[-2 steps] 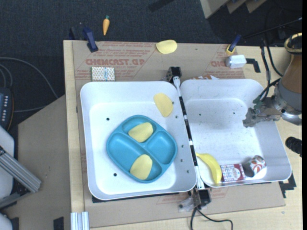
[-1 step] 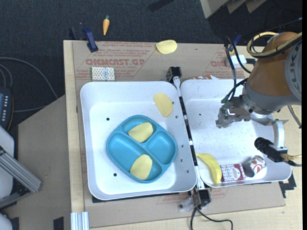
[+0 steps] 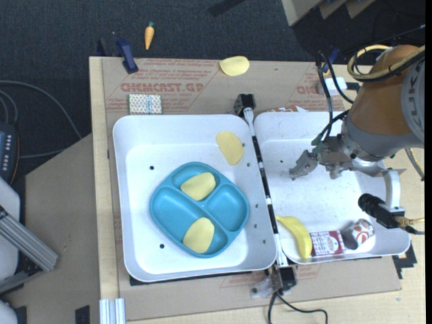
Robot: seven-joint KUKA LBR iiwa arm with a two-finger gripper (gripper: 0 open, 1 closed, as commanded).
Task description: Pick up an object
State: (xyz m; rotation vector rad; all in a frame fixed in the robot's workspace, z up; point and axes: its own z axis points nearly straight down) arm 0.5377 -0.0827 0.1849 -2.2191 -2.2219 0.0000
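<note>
Red print "CHEMCAST GP" on bench board (image 3: 162, 86) behind left bin; can label unreadable.

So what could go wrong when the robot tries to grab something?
The gripper hovers over bare floor of the right bin, so closing there would probably catch nothing. The banana and can lie against the bin's near wall, so the fingers might bump the wall or push them away.

Divided plate (image 3: 169, 211) in left bin (image 3: 128, 181); banana (image 3: 297, 235), can (image 3: 356, 233) in right bin (image 3: 283, 130).
</note>
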